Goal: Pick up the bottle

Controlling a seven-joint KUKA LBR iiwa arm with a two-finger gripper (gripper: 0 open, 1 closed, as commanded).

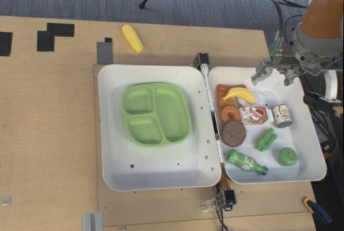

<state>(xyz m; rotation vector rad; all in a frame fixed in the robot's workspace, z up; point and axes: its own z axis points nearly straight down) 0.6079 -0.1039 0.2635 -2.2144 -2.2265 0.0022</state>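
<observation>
On the counter (48, 133) the left bin (107, 117) carries a green divided plate (157, 113), which has no part in this step, and a yellow corn cob (132, 38) lies on the bare wood beyond it. The right bin (309, 138) is the crowded one. The bottle (246, 162), green with a pale label, lies on its side along the near edge of that bin, neck pointing right, just beside a dark round cookie (234, 132) on its far side and near a green pepper (265, 139) and a green apple (287, 156) to its right. To do the reach well, the arm should travel toward the near-left corner of the right bin, turn the wrist so the fingers straddle the bottle across its narrow body rather than along its length, and come down on the label section, clear of the cookie (the bin wall close on the near side leaves little room there). The gripper (275, 70) hangs over the far right part of the right bin, well apart from the bottle, its fingers (261, 71) spread wide with nothing between them and touching nothing.
</observation>
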